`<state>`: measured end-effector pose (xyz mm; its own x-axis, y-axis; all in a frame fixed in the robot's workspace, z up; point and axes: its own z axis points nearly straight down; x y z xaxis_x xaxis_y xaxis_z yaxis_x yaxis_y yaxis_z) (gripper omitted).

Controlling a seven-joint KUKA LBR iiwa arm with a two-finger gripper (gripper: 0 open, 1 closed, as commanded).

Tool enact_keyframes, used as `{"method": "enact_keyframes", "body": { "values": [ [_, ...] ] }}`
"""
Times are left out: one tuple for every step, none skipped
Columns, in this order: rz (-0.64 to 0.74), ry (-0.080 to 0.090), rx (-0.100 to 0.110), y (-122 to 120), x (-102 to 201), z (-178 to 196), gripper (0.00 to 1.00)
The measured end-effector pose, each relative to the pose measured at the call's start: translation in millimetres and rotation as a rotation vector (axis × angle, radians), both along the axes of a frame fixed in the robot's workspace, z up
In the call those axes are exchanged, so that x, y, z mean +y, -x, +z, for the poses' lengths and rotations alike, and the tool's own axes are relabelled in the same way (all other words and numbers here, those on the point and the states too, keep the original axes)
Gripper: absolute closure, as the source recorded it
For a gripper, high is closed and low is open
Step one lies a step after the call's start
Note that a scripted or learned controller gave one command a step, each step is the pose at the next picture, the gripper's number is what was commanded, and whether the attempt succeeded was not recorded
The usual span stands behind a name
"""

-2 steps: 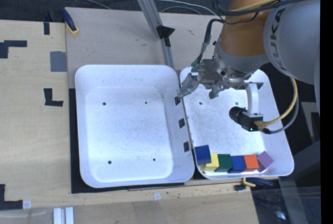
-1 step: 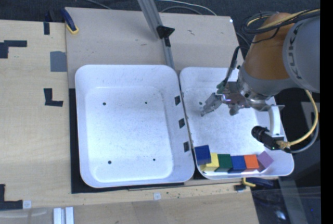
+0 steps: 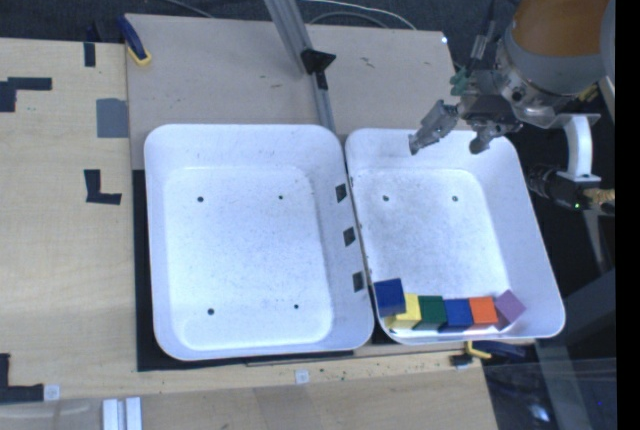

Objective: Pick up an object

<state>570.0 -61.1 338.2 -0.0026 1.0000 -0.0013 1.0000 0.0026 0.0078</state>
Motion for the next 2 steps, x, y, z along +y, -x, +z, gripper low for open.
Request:
{"method": "enact_keyframes", "body": {
  "values": [
    [0.000, 0.000, 0.007, -48.2, 9.0, -0.7, 0.00],
    [0.001, 0.000, 0.007, -85.4, 37.7, -7.2, 0.00]
  ]
}}
